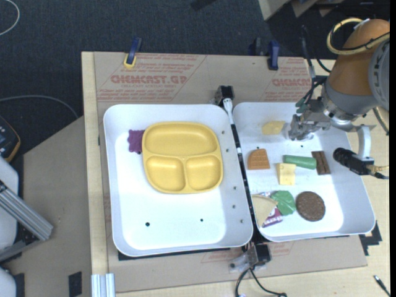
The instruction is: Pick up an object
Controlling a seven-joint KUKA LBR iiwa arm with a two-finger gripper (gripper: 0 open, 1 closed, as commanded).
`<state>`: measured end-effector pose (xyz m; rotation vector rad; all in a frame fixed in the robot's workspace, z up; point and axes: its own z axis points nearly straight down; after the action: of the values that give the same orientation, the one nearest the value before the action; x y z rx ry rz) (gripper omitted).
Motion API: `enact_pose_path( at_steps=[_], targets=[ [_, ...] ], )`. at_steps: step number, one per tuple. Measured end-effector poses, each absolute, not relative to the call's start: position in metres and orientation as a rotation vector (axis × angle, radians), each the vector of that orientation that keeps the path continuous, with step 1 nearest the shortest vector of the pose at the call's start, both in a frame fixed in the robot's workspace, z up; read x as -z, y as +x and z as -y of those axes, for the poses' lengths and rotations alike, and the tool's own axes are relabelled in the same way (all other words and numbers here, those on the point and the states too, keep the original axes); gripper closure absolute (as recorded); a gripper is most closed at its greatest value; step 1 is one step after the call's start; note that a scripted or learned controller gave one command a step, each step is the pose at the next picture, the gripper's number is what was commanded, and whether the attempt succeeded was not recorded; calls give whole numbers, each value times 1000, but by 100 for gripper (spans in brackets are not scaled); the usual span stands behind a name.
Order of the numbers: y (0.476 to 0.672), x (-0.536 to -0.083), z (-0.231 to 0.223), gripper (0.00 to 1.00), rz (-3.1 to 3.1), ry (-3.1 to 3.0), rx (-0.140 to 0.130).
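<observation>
My gripper hangs over the back of the right bin, just right of a pale yellow piece. Nothing shows between its fingers. In front of it lie a green cylinder and a dark brown bar. An orange-brown wedge and a pale yellow cube sit nearer the bin's middle. At the front are a round brown cookie and a green piece on a crumpled wrapper.
The left bin holds a yellow divided plate with a purple object tucked at its left edge. A black divider rail runs between the bins. Clamps sit on the cardboard at the back.
</observation>
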<state>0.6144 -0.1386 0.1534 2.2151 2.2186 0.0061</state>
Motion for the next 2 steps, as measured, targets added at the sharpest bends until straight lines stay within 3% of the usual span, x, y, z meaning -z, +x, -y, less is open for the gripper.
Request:
enact_pose_path(
  at_steps=[2],
  targets=[
    [616,-227,139,100,-2219,2216,-4]
  ],
)
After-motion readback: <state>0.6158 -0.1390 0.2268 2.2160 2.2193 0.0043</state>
